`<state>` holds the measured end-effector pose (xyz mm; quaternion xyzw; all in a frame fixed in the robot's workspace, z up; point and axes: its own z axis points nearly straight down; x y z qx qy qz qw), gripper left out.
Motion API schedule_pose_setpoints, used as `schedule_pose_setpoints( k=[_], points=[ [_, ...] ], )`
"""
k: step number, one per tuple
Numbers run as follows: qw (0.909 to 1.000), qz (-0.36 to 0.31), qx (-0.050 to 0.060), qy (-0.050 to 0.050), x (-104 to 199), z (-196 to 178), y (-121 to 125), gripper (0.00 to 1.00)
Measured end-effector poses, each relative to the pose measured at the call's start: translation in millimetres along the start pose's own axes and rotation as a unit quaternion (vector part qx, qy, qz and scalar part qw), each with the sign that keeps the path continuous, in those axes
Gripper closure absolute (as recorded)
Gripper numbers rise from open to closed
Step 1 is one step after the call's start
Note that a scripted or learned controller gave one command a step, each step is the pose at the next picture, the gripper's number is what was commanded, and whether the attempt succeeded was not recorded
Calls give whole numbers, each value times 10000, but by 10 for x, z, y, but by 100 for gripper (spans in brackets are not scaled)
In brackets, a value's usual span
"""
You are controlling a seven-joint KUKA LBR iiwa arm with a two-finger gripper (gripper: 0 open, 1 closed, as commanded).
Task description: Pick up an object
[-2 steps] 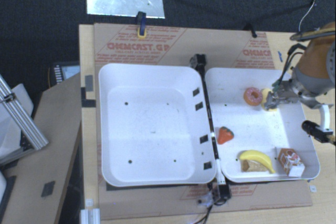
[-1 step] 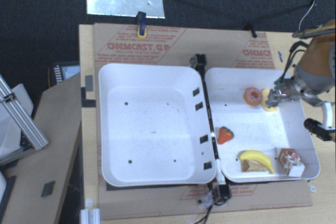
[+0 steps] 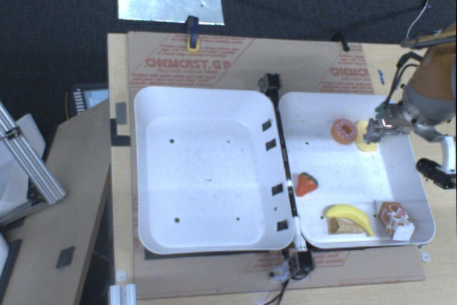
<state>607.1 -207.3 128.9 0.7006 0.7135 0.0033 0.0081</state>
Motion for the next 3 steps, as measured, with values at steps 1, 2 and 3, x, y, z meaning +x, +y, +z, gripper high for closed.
schedule_pose_setpoints(
  k=[1, 2, 3],
  points=[
    [10000, -17, -15, -7, -4, -109, 11, 100],
    [10000, -32, -32, -14, -8, -217, 22, 100],
    [9999, 94, 103, 42, 22, 475, -375, 100]
  ],
)
